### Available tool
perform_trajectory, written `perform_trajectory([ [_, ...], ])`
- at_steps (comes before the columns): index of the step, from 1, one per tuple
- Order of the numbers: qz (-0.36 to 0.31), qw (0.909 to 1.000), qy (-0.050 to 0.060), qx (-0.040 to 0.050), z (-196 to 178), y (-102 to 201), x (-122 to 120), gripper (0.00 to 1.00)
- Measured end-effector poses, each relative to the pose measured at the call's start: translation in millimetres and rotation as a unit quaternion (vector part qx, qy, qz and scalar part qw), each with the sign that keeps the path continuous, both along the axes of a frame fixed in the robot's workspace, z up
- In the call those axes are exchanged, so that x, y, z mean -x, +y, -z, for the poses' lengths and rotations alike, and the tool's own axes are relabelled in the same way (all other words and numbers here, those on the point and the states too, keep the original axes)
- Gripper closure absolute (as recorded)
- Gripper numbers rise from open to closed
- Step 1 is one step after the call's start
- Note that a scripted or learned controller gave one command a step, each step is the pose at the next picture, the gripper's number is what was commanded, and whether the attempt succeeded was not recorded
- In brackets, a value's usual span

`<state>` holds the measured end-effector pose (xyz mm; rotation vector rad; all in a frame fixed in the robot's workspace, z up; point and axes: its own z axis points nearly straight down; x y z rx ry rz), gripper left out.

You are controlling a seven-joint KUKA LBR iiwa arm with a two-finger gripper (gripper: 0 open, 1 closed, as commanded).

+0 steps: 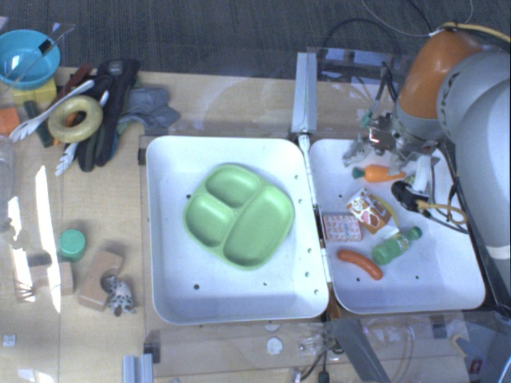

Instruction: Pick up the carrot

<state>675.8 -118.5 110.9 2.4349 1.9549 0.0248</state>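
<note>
The carrot, orange with a small green top pointing left, lies on the floor of the right bin near its far edge. My gripper hangs at the end of the grey arm with the orange band, just over the far side of the carrot and slightly to its left. The wrist hides how the gripper meets the carrot, which looks to be resting on the bin floor.
In the right bin, nearer the front, lie a snack packet, a pink card, a green bottle and a red sausage. A green divided plate sits in the left bin. Clutter covers the bench at the left.
</note>
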Motion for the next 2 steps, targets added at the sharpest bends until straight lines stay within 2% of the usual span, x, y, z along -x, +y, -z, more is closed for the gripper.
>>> perform_trajectory([
  [1,-0.096,0.9954,-0.003,0.0036,7.3,-40.0,12.8,0.00],
  [2,-0.205,0.9787,-0.004,0.0094,7.9,-40.5,23.7,0.00],
])
